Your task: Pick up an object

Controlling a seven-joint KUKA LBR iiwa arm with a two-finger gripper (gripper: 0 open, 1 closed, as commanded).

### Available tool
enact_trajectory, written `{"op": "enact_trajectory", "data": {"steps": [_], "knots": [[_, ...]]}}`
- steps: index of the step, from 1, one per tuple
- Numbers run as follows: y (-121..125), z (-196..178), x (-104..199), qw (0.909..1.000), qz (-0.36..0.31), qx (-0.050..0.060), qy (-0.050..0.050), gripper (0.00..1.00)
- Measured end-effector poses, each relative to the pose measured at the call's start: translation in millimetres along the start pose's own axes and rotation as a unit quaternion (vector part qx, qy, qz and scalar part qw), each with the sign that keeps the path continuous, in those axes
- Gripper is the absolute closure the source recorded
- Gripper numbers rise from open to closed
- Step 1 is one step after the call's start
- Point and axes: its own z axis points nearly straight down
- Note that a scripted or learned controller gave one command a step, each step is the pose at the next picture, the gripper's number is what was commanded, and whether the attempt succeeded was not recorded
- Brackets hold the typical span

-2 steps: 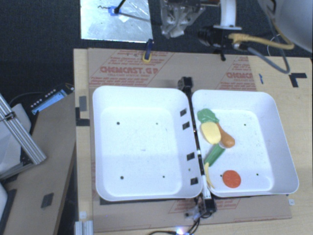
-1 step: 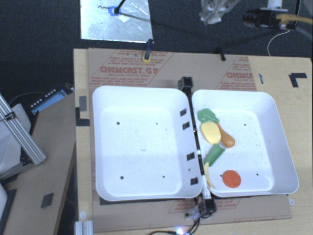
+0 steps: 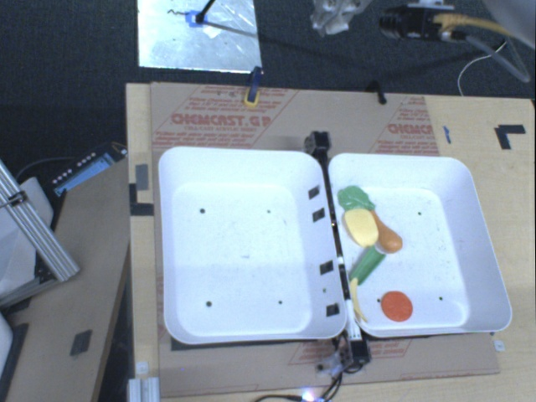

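Two white bins sit side by side on the tabletop (image 3: 209,111). The left bin (image 3: 239,245) has only bare floor showing. In the right bin (image 3: 452,224), near its left wall, lies a cluster: a green piece (image 3: 355,197), a yellow object (image 3: 362,227) touching an orange one (image 3: 389,240), a green stick (image 3: 367,265), and a thin yellow strip (image 3: 358,300). A red disc (image 3: 397,306) lies apart, nearer the front. The gripper (image 3: 339,11) hangs at the top, beyond the bins.
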Motion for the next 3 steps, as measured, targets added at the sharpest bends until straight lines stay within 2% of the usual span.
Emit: {"op": "enact_trajectory", "data": {"steps": [1,2,3], "knots": [[-42.1,-0.7,47.7,1.0,-0.002,0.001,0.001,1.0],[-15.2,0.1,81.1,1.0,0.0,0.0,0.0,1.0],[0.7,0.3,93.2,1.0,0.0,0.0,0.0,1.0]]}}
